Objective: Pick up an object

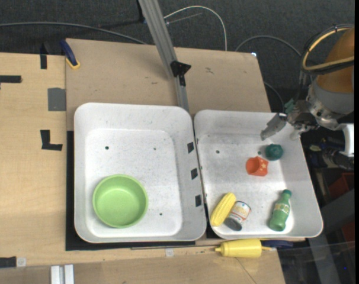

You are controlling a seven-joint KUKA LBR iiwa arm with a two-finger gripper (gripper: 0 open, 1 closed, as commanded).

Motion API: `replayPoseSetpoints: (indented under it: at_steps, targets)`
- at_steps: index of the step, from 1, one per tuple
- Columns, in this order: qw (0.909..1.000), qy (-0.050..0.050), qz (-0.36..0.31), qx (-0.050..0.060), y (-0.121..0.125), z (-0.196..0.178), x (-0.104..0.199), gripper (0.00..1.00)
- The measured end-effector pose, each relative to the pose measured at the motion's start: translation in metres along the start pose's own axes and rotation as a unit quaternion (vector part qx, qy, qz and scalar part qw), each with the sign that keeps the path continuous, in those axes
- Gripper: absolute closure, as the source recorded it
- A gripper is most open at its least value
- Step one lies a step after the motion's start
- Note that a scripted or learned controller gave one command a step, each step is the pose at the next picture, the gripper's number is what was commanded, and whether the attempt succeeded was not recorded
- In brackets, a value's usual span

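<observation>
The right bin (227,129) holds several small things: a teal round object (275,152), an orange-red piece (257,166), a yellow corn-like piece (223,209), a small tin (239,213) touching it, and a green bottle (279,210) lying near the front right corner. My gripper (281,129) hangs over the bin's far right edge, just above and behind the teal object. Its fingers stand apart, open, with nothing between them.
A green bowl (120,200) sits in the front left of the left bin (132,114). A yellow bottle (241,248) lies on the bench outside the right bin's front rim. A grey pole (162,34) slants down to the divide between the bins.
</observation>
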State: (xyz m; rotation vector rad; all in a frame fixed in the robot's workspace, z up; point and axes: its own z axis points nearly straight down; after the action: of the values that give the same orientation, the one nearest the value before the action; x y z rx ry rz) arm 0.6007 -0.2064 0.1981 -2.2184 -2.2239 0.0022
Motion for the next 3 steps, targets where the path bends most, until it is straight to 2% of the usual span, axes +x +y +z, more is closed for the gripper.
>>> replayPoseSetpoints:
  at_steps: [1,2,3]
  targets:
    - [1.0000,0.000,0.000,0.000,0.000,0.000,0.000,0.00]
    - [1.0000,0.001,0.000,0.003,-0.005,0.060,0.009,0.00]
    - [0.9999,0.001,-0.003,-0.010,0.003,0.076,0.013,0.00]
